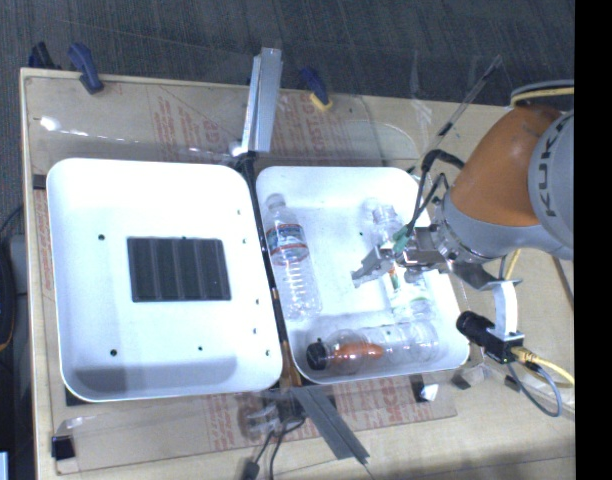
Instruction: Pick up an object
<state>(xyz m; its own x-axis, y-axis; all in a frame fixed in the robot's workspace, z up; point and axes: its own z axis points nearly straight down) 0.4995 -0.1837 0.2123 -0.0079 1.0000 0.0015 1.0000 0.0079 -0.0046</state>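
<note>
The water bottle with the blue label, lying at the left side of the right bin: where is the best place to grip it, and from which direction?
Grip the water bottle across its labelled middle, coming straight down from above. It lies flat with its cap toward the far wall, its long axis running beside the bin's left wall, so the claw should probably close across the width.

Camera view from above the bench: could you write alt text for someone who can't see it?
A grey and orange robot arm reaches from the right, its gripper low over the right white bin, which holds clear plastic bottles: one upright-labelled water bottle along the left wall and one with a black cap along the near wall. The left white bin has a dark grille in its floor.
</note>
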